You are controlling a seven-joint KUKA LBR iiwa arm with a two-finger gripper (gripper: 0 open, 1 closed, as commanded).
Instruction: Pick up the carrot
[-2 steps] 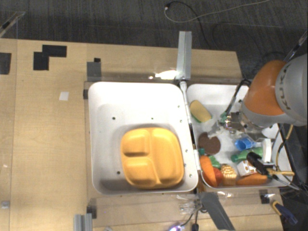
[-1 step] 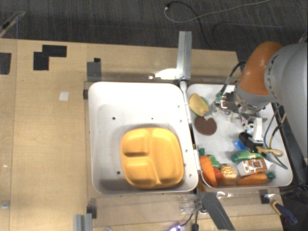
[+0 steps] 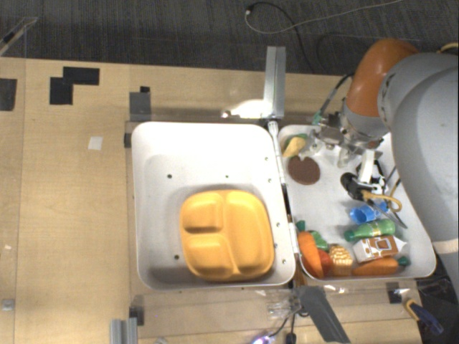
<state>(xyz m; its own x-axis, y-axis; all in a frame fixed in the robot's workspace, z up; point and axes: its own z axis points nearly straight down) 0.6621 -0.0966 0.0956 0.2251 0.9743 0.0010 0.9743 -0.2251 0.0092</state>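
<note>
Claw [image 3: 343, 143] hung at the far end of the right bin [image 3: 326, 192], its state impossible to tell, so it would need to travel to the near left corner, where the carrot [image 3: 310, 253] lay, and descend squarely; the grey arm [image 3: 423, 120] reached in from the right.

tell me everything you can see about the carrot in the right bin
The carrot is a smooth, glossy orange toy, likely plastic, with a bit of green at its upper end. It lies tilted along the left wall of the right bin, near the front corner, stem end pointing away from the front edge. A corn cob lies against its right side. Nothing grips it.
</note>
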